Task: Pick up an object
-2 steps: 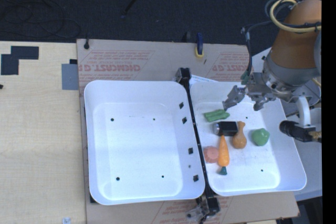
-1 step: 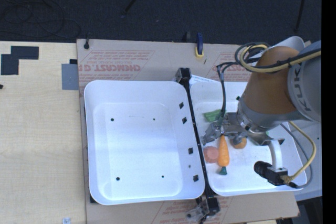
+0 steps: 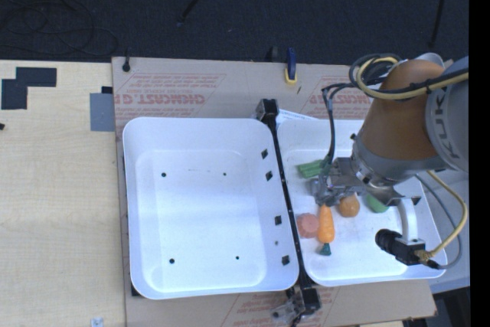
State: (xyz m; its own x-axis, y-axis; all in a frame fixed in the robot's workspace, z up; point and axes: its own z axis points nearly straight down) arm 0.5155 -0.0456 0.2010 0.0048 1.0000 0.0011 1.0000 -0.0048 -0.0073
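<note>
In the camera view, two white bins sit side by side on a cardboard sheet (image 3: 191, 92) in the middle of the frame. The left bin (image 3: 138, 203) takes up the centre and the right bin (image 3: 344, 276) sits toward the right edge. A line of black clips (image 3: 277, 220) runs down the seam between them.

All the loose things lie in the right bin. A flat green piece (image 3: 309, 168) rests near the bin's upper left. A pink lump (image 3: 307, 224) sits close to the seam, touching or nearly touching the left side of an orange carrot (image 3: 326, 224). A brownish-orange ball (image 3: 349, 206) lies just right of the carrot's upper end, and a second green piece (image 3: 375, 203) lies right of the ball, partly under the arm.

The arm (image 3: 398, 126) comes in from the right and covers the bin's upper right part. The gripper (image 3: 325, 197) hangs directly over the carrot's upper end — crowded by the ball on one side and the pink lump lower left. We cannot tell whether the gripper is open or closed, nor whether it touches the carrot, which lies lengthwise below it, pointing toward the frame's bottom.
</note>
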